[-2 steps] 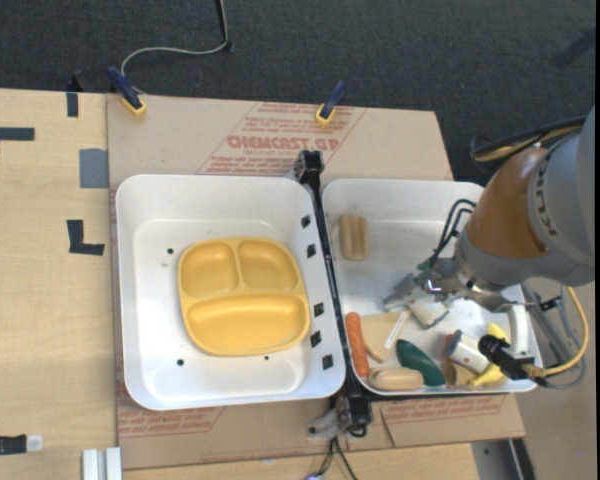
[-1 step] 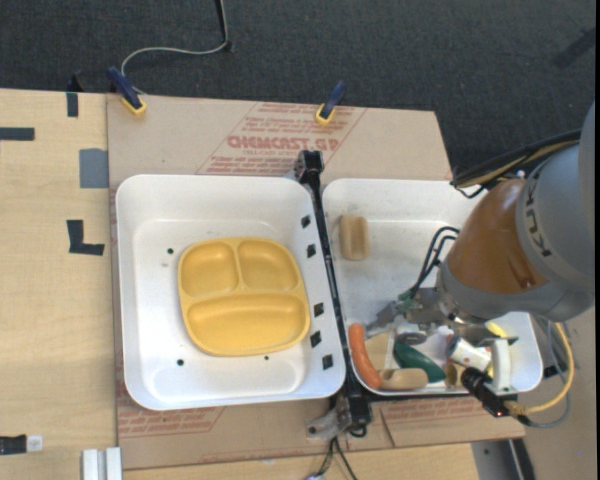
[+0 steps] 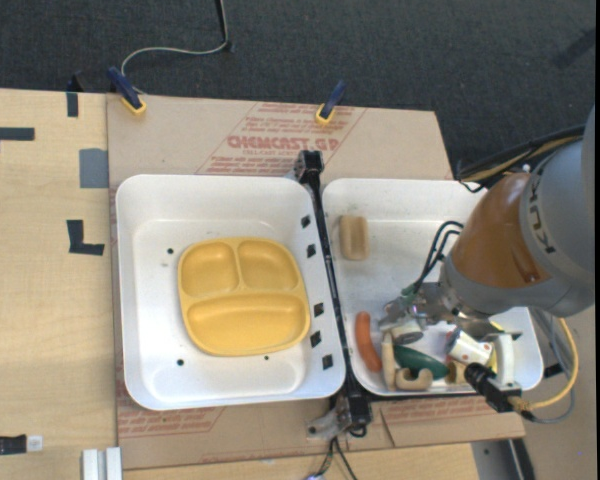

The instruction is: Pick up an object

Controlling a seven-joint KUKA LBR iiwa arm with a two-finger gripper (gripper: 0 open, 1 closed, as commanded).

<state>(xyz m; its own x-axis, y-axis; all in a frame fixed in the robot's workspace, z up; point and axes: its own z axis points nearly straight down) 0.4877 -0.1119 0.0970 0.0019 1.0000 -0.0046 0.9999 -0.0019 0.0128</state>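
The gripper (image 3: 412, 320) dips into the right bin's (image 3: 400, 204) front corner, where the orange sausage (image 3: 365, 340) and green piece (image 3: 420, 360) crowd together for picking, grip state unreadable here.

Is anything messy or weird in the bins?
Nothing looks spilled or broken. The yellow tray lies flat in the left bin. The right bin has toys jumbled near the pincer, with a tan block apart.
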